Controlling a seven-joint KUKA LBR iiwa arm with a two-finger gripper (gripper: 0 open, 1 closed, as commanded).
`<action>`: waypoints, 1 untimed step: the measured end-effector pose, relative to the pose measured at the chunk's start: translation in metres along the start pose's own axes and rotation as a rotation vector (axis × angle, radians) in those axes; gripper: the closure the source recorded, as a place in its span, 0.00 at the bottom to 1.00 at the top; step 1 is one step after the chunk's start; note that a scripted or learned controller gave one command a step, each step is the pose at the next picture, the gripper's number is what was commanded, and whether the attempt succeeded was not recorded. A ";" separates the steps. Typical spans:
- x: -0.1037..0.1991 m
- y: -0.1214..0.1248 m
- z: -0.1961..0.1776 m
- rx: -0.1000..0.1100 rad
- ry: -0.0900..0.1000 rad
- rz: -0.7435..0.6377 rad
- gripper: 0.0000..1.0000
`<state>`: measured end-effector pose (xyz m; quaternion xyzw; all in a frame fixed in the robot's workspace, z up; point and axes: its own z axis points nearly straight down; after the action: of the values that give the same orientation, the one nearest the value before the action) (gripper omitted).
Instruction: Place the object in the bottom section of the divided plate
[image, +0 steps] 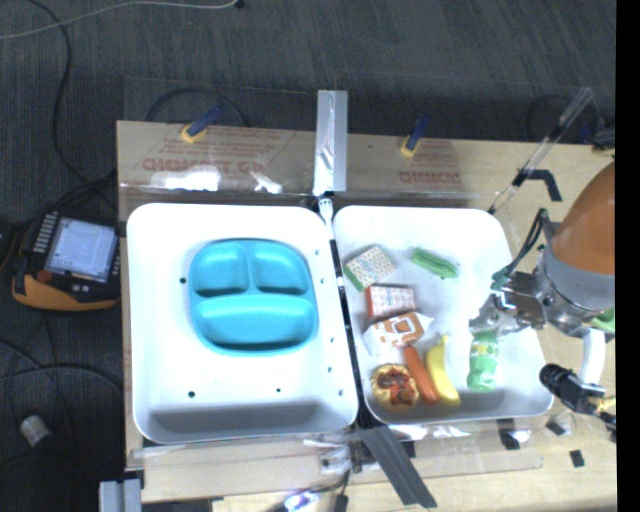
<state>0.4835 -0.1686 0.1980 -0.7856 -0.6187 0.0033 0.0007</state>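
Camera view, looking down at a slant on the surface: two white bins side by side. In the left bin (160, 400), a blue divided plate (253, 297), with two small sections toward the top and one wide bottom section (255, 327) toward the near edge.

In the right bin (470, 225), a cluster of toy groceries:
- patterned box (371, 265) and green pod-like piece (434, 263) toward the top
- red-brown box (390, 299) and white-and-orange packet (397, 330) below them
- round baked piece (393, 386), orange carrot (419, 372) and yellow banana (441, 370) close together at the near edge

Reaching in from the right, the grey arm (585, 250), jaws low over the right side of the right bin. Apart or together: cannot tell, too dark and cluttered.

Pale green bottle (483, 362) lying just below the jaws and nearest to them, not visibly between them; touching or not, cannot tell. Well apart from the plate, across the wall between the bins.
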 end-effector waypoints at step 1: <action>0.074 -0.018 0.022 0.000 0.003 -0.094 1.00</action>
<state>0.4834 -0.0928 0.1754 -0.7558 -0.6548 0.0021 0.0020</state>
